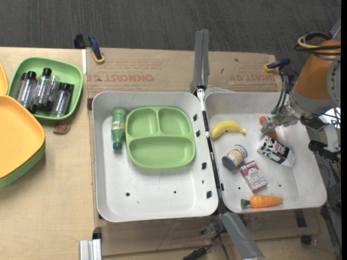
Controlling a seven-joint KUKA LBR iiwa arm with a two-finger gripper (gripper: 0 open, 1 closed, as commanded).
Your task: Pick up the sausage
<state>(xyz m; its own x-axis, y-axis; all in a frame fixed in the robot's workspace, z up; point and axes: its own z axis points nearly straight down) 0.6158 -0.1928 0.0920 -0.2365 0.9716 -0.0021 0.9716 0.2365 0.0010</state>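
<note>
White bins: two shallow plastic bins (157, 210), side by side.
In the left bin: one green divided plastic tray (160, 136); one green bottle (118, 128).
In the right bin: one yellow banana (227, 128); one small tin can (235, 157); one orange carrot (263, 201); two small printed packets (253, 176).

Glossy white plastic bins (103, 161), matt green plastic divided tray (160, 136), brown cardboard (146, 72) beneath, smooth wooden bench (49, 221).
</note>
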